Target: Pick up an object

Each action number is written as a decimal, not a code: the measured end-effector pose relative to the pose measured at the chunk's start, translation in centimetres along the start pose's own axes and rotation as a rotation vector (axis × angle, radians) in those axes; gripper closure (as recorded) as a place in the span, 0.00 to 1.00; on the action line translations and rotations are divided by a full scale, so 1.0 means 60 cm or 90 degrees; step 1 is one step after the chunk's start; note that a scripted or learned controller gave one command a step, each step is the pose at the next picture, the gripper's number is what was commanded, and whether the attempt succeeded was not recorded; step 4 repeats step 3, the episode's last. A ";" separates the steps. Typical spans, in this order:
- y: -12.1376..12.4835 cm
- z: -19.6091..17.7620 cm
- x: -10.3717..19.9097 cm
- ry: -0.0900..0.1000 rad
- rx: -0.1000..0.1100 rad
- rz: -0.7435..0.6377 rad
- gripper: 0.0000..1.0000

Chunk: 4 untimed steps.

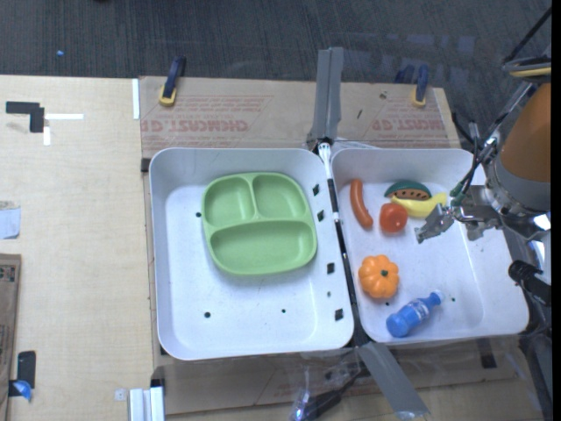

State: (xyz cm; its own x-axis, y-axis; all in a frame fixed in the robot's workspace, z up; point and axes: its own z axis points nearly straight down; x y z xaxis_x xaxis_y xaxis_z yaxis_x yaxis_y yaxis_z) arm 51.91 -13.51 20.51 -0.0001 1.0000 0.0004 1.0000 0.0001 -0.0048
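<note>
Upside-down red "CHEMCAST GP" lettering on brown cardboard (263,112)

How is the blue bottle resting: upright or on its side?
On its side: the blue bottle lies flat on the right bin's floor, cap toward upper right.

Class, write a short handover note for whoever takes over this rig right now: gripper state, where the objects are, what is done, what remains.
Gripper: over the right bin, beside the banana; nothing is seen between its fingers, and whether it is open or shut is unclear.
Right bin holds a hot dog, tomato, watermelon slice, the banana, a pumpkin and a blue bottle.
Left bin holds a green divided plate.
Done: nothing lifted yet.
Left: grasp one object and raise it.
</note>
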 end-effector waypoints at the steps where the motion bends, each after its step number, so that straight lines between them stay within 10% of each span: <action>1: 0.133 0.171 0.048 -0.001 -0.003 -0.067 0.00; 2: 0.132 0.156 0.045 -0.001 -0.002 -0.064 1.00; 3: 0.165 -0.072 0.129 -0.002 -0.003 -0.066 1.00; 4: 0.165 -0.072 0.129 -0.002 -0.003 -0.066 1.00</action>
